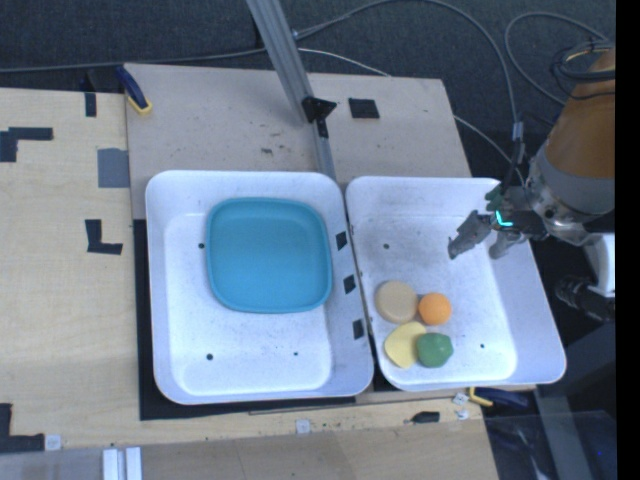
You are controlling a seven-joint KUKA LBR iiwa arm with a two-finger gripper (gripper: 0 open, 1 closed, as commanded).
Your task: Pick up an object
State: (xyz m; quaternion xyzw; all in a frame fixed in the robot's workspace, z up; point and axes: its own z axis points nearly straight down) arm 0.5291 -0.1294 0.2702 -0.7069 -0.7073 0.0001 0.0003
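Gripper (485, 238) sits over the right bin's (420, 203) upper right part, fingers spread apart with nothing between them. Four small objects cluster near that bin's front left: beige disc (396, 301), orange ball (435, 308), yellow piece (402, 345) and green ball (434, 349), touching each other, well apart from the gripper. Left bin (180, 298) holds a blue plate (268, 254).
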